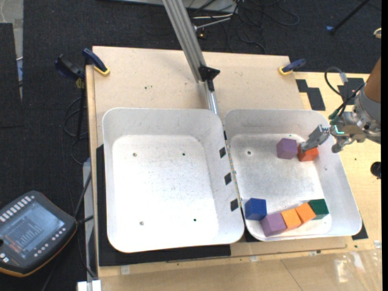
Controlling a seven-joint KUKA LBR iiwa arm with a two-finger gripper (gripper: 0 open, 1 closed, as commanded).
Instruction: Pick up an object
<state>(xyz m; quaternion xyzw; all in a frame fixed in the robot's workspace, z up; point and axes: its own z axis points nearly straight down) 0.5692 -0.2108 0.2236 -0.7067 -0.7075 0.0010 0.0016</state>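
The gripper (pixel 316 139) sits low in the right bin (pixel 339 187), directly at the orange cube (pixel 308 154), which lies just below and left of its tip. A purple cube (pixel 287 148) touches the orange one on the left. Finger spacing cannot be told; a grasp is possibly formed, but the tip hides the contact.

Grey arm (pixel 371 105) — black cables, metallic grey pincer (pixel 322 136).
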